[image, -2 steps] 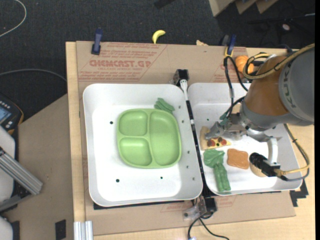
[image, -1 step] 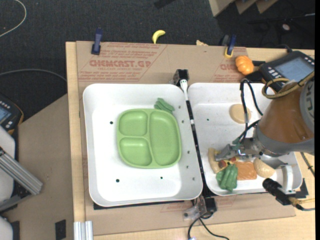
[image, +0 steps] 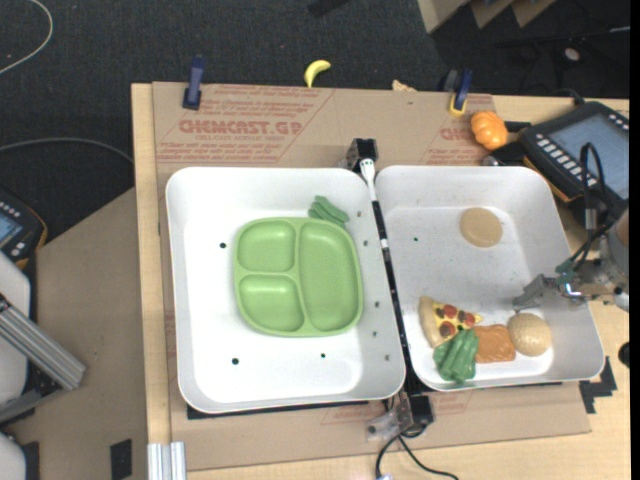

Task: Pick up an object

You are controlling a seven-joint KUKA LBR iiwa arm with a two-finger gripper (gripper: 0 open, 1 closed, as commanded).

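Gripper (image: 545,290) sits at the right edge of the right bin (image: 420,193), low over the floor, just above and left of the round tan bun (image: 530,333). One grey finger pokes out to the left; I can't tell how wide the hand stands, and nothing shows between its fingers, so no grasp yet.

Placement reads like a scripted pick cell: toy food heaped in the right bin as the source, and the left bin (image: 200,268) carrying a green divided plate (image: 298,274) with a small green leafy piece (image: 328,210) at its far right corner. Near-side cluster in the right bin is tight: pizza slice (image: 447,320), green vegetable piece (image: 457,356), orange-brown piece (image: 494,343) and bun all touching or nearly so. A flat tan cookie-like disc (image: 482,227) lies alone toward the far side, well apart from the rest.

Likeliest target, my guess, is the bun, being closest to the gripper. It's round, so no real long axis and no preferred approach angle. The pizza slice is the one with direction: tip points far-left, long axis diagonal. The green vegetable piece runs roughly near to far.

Risk: crowding next to the bun could mean the fingers catch the orange-brown piece too
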